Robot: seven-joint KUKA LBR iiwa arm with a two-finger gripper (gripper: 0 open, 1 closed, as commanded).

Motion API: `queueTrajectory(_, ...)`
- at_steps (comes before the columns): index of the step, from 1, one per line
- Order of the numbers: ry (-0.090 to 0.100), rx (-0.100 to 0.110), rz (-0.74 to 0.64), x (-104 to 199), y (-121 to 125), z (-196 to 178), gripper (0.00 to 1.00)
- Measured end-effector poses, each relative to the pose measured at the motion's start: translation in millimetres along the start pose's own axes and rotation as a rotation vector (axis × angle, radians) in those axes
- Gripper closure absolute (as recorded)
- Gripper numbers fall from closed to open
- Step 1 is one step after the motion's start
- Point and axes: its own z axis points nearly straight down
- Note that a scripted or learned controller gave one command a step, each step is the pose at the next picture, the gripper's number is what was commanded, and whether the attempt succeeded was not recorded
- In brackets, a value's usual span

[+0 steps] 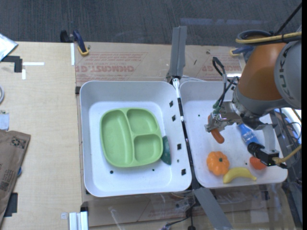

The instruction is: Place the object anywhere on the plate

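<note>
**Remote operator:** My pincer (217, 126) hangs over the right bin (201, 104), and a small orange-red sausage-shaped piece (218, 137) sits right at its tip. I cannot tell whether the fingers are closed on it or only touching it, nor whether it is clear of the bin floor.

**Colleague:** And the target?

**Remote operator:** The green plate (132, 137) lies in the left bin (91, 128), well apart from the pincer. It is a moulded plastic dish with rounded corners and three compartments, smooth and slightly glossy. Something dark green (166, 151) lies against its right edge.

**Colleague:** How would you play it?

**Remote operator:** I would confirm the grip first, since a short rounded piece probably slips easily. Then lift straight up and clear the ridge between the bins before crossing. I would aim for the big left compartment, where the raised rim should stop any rolling.

**Colleague:** Anything in the way?

**Remote operator:** A ribbed toy pumpkin (218, 162) and a curved yellow banana (239, 175) lie nearby, so I would rise vertically.
</note>
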Motion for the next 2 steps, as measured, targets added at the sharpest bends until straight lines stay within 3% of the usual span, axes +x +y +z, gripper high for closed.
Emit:
queueTrajectory(1, -0.002, 0.000, -0.231, 67, 69, -5, 1.00)
queueTrajectory(2, -0.001, 0.002, -0.249, 131, -19, 0, 1.00)
